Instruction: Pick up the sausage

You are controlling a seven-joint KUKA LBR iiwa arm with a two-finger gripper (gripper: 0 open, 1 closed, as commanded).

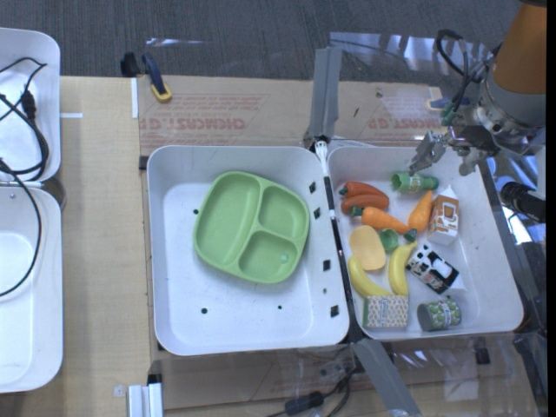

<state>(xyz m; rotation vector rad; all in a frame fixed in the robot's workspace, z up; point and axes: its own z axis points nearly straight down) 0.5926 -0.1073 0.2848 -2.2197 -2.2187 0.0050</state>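
The sausage (360, 203) is a short reddish-brown link lying in the upper left of the right bin (497, 233). It rests against a redder, longer piece (365, 188) just above it. My gripper (448, 155) hangs over the bin's upper right part, up and to the right of the sausage and well apart from it. Its fingers are spread open, and nothing is between them. A green bottle (413, 181) lies just below the left finger (426, 154).
The right bin also holds two carrots (387, 221) (421, 209), two bananas (398, 269), a yellow slice (367, 248), a small carton (445, 215), a black-and-white pack (432, 268), a cracker block (386, 311) and a can (440, 314). A green divided plate (252, 227) sits in the left bin (174, 302).
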